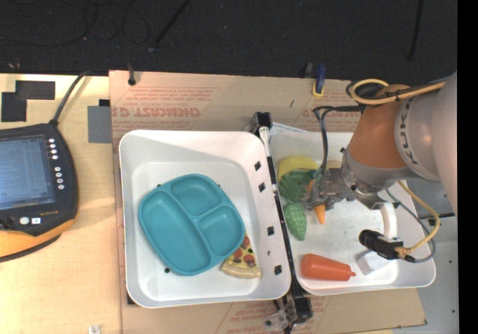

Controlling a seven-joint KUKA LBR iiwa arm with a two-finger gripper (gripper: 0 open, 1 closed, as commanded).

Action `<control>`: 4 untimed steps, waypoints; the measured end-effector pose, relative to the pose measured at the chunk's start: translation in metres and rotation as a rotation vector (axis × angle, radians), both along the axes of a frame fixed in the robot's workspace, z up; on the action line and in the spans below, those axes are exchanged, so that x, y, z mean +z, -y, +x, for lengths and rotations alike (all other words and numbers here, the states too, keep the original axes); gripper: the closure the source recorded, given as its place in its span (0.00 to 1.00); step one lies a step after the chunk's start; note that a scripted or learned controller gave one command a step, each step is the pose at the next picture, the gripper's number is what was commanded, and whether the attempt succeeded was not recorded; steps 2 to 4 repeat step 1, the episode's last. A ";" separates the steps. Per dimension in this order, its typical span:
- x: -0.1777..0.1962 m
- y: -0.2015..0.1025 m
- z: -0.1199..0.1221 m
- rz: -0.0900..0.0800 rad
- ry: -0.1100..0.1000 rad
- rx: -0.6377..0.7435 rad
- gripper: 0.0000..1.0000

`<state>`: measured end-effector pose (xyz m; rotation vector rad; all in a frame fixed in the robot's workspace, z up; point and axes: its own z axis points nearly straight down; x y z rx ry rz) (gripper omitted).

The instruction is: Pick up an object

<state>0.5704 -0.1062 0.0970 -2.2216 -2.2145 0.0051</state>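
While the arm (388, 149) reaches in from the right over the right bin (418, 276), its gripper (320, 198) hangs low near that bin's left side, among a crowd of toys. A small orange piece (320, 213) shows right at the fingertips, but whether it sits between them or merely beneath them cannot be told, nor whether the fingers are apart or together. Just left of the gripper lie a green leafy toy (293, 184) and, behind it, a yellow one (297, 166); a second green piece (296, 220) lies near the divider (270, 198) between the bins, leaving little room on that side. An orange carrot (326, 268) lies along the near edge of the right bin, well apart from the gripper, with bare white floor between them and to the right. A black cable end (377, 243) dangles over that open stretch. The left bin (142, 280) holds a teal tray (192, 223) and a pizza slice (240, 261) touching the tray's near corner, with free margin along its far and left walls.
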 end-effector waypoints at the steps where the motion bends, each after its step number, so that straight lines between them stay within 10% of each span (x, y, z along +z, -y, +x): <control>1: 0.096 -0.067 0.018 0.001 0.012 0.010 1.00; 4: 0.096 -0.067 0.018 0.001 0.012 0.010 1.00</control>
